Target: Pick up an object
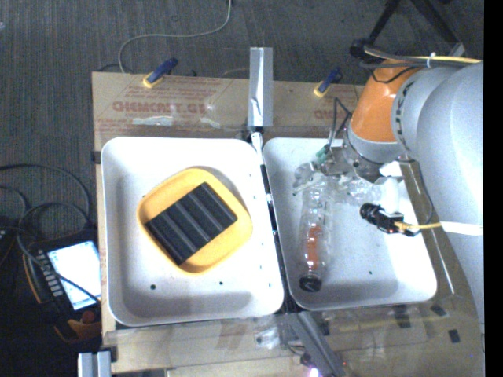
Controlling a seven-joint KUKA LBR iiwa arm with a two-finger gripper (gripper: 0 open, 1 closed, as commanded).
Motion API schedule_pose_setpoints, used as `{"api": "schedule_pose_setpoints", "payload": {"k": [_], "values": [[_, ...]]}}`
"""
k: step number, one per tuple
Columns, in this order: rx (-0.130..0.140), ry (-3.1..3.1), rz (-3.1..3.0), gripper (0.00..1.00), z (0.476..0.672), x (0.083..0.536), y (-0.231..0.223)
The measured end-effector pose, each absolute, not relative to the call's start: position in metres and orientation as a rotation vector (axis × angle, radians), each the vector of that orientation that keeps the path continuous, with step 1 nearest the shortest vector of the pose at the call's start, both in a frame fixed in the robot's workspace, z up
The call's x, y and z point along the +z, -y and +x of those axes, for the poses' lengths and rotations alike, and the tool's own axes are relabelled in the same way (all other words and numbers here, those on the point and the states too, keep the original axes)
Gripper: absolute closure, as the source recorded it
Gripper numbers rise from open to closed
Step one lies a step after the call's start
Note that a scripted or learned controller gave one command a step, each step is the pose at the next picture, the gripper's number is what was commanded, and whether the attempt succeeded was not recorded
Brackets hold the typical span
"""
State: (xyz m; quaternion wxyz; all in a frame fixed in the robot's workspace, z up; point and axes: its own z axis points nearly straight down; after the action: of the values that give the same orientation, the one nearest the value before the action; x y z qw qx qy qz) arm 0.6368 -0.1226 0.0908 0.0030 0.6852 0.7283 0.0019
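A clear plastic bottle (313, 234) lies lengthwise in the right bin (393, 277), its dark cap toward the front and a reddish patch in its lower half. My gripper (331, 164) hangs below the orange wrist band at the back of that bin, just over the bottle's far end, where some clear crumpled plastic shows. In the left bin (126, 289) rests a yellow rounded block (196, 219) with a black ribbed top, turned at a slant.
A thin wall (269, 210) separates the two bins. A metal post (260, 89) stands behind the bins, and blue clamps (159, 71) hold the cardboard sheet (157, 104) at the back. The grey arm covers the right bin's right side.
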Motion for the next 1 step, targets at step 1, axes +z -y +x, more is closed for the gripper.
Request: {"api": "schedule_pose_setpoints", "payload": {"k": [1], "values": [[0.012,-2.399,2.002,0.00,0.5876,0.0920,0.1104]]}}
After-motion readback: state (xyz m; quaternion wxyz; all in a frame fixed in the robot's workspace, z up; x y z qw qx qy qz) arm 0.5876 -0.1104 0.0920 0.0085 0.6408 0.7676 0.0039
